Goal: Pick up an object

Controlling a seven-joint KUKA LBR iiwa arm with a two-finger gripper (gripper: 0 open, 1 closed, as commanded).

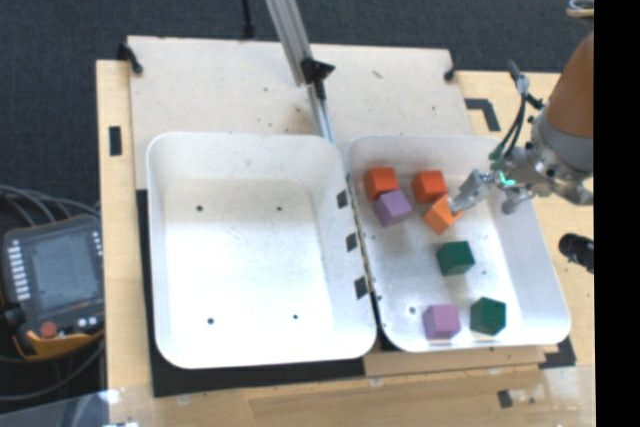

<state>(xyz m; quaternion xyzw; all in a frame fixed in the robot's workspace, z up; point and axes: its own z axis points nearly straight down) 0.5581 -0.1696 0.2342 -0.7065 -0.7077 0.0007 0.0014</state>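
Note:
The right bin (530,255) holds several small blocks. An orange block (440,214) lies tilted near the middle, touching the tip of one gripper finger (467,194). My gripper (490,197) hangs over the bin's right part, open, with its other finger further right. No block sits between the fingers. Two more orange blocks (380,181) (430,185) and a purple block (394,207) lie up and to the left of it. A green block (455,258) lies just below it.
A second green block (488,315) and a purple block (440,321) rest near the right bin's front wall. The left bin (160,215) stands alongside. A slanted metal post (285,5) rises behind the bins. A teach pendant (55,275) lies at far left.

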